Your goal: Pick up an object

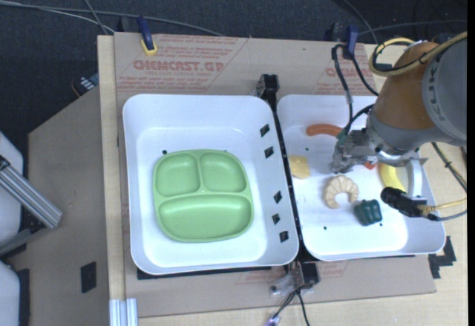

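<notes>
The right bin (326, 243) holds a tan croissant (341, 191), a small yellow block (299, 166), an orange carrot-like piece (323, 129), a dark green object (368, 212) and a yellow piece (391, 176) partly hidden under the arm. My gripper (343, 160) hangs low over the right bin, just above the croissant and to the right of the yellow block. The wrist hides its fingertips. No object shows between them.
The left bin (141, 124) holds a green three-compartment tray (202, 194). Black clips line the divider between the bins (276, 168). Cables run over the bench's back right corner (349, 50). The arm's grey and orange body (415, 94) covers the right bin's far right side.
</notes>
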Available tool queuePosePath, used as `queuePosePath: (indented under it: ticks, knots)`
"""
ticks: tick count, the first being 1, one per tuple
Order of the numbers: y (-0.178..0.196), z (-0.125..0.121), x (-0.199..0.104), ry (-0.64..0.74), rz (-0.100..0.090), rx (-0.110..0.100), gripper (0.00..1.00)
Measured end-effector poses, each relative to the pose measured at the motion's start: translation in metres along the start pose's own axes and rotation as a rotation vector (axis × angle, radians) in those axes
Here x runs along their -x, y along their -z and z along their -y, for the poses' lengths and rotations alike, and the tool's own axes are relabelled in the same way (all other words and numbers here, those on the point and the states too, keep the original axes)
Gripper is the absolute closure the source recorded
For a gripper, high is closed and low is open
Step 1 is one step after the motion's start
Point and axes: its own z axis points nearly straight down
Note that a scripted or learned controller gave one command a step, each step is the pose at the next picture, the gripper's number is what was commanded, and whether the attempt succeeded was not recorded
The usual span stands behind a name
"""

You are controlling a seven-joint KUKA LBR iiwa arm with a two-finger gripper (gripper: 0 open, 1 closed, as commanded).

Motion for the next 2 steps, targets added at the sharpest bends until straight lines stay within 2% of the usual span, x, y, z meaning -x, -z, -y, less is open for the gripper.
queuePosePath:
  ticks: [1,2]
  knots:
    - [0.059,0.005,-0.006,0.002,0.001,0.004,1.0]
    - [0.103,0.003,-0.009,0.002,0.001,0.003,1.0]
